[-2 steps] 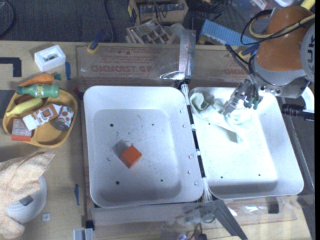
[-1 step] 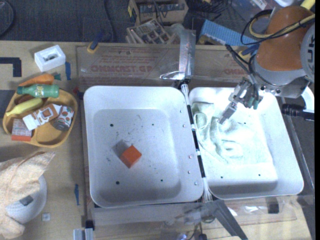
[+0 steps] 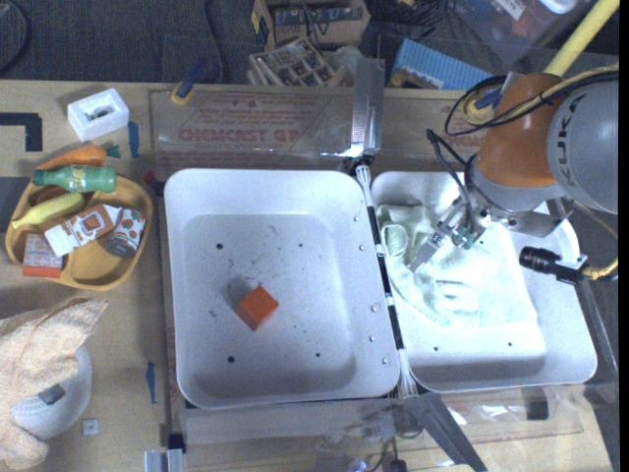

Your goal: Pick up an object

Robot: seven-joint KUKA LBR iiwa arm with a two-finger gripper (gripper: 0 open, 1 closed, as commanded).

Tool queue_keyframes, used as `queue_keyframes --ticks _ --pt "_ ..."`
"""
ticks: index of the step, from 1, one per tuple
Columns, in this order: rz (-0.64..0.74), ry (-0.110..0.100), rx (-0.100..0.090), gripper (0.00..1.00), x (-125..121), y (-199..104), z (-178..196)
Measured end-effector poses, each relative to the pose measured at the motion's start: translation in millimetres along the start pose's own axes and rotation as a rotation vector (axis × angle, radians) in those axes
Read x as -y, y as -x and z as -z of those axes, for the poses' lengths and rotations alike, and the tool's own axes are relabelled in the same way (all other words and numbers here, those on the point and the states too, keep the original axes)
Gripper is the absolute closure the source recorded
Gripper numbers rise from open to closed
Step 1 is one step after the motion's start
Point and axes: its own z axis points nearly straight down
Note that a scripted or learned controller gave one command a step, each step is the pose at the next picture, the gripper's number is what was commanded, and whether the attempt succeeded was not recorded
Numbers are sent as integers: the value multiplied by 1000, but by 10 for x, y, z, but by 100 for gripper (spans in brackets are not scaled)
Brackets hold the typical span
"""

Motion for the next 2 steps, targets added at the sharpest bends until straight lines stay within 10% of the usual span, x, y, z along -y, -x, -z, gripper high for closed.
queue_keyframes --ticks 1,2 --pt "-1 3 2 100 -9 17 79" --pt "-90 5 8 100 -127 492 -45"
